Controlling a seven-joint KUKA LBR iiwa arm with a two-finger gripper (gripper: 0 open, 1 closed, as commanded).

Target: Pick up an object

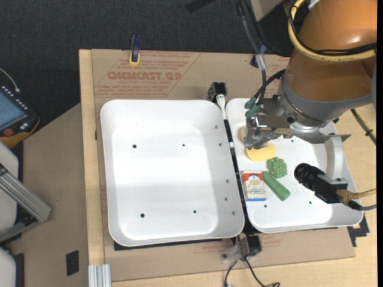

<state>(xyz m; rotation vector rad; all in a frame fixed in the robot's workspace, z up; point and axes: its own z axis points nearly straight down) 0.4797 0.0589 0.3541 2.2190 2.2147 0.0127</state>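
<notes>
My gripper (257,141) reaches down into the right bin (299,217), near its left wall. It hangs right over a pale yellow object (262,153), whose far end it hides. Just to the right of that lies a green toy with a knobbly head and a straight handle (277,177). A small red, white and blue carton (255,186) lies flat in front of the yellow object, against the bin's left wall. Whether anything is gripped is hidden by the wrist above.
The left bin (161,166) sits beside the right one, their rims touching along the middle. Both rest on a cardboard sheet (149,70) with a blue and yellow clamp (135,51) at its far edge. The arm's large orange and grey body (332,52) looms over the right bin's far side.
</notes>
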